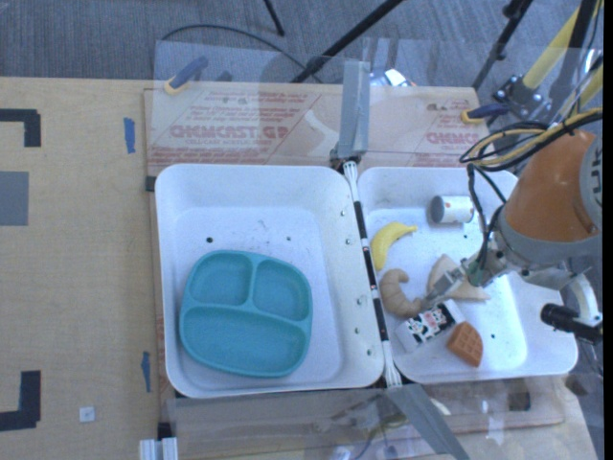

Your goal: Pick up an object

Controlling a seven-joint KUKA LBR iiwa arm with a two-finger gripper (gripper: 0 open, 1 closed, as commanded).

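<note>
The right bin (498, 348) holds several small items. A yellow banana (386, 241) lies near its left wall, and a grey can (449, 209) lies on its side at the back. A tan curved pastry (399, 294) sits below the banana, beside a black-and-white carton (426, 326). An orange waffle wedge (465, 343) rests near the front. A cream-coloured piece (443, 278) lies in the middle. My gripper (471, 273) is low over the bin, right against that cream piece's right side.
The left bin (192, 195) carries a teal divided plate (247, 312). The grey arm with its orange band (548, 195) covers the right bin's right side. Cables and stand legs cross the floor behind the bins.
</note>
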